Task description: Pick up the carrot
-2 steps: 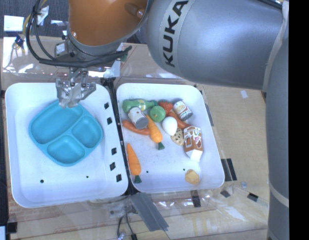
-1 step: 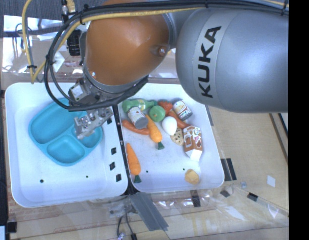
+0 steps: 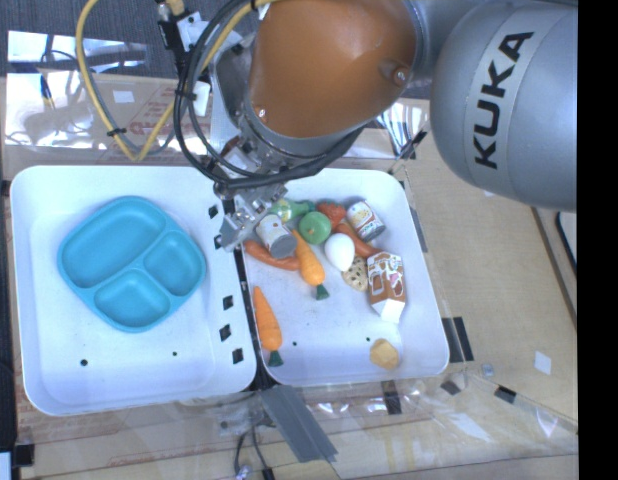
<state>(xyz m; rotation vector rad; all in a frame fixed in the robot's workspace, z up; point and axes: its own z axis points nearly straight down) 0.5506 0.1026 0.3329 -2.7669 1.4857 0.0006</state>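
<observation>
Here the gripper [image 3: 251, 211] hangs low over the top left corner of the right bin [image 3: 421, 363], beside the wall between the two bins. I cannot tell how the jaws stand, since the big orange wrist hides much of them. They sit just next to a small can [image 3: 276, 236], and nothing shows between them.

One carrot [image 3: 266, 321] lies alone by the left wall of the right bin. Its long side runs up and down the bin, with the green end toward the bottom edge. A second carrot [image 3: 309, 261] lies in the pile, slanted, green end down. The left bin [image 3: 29, 368] holds a blue tray [image 3: 131, 262].
</observation>
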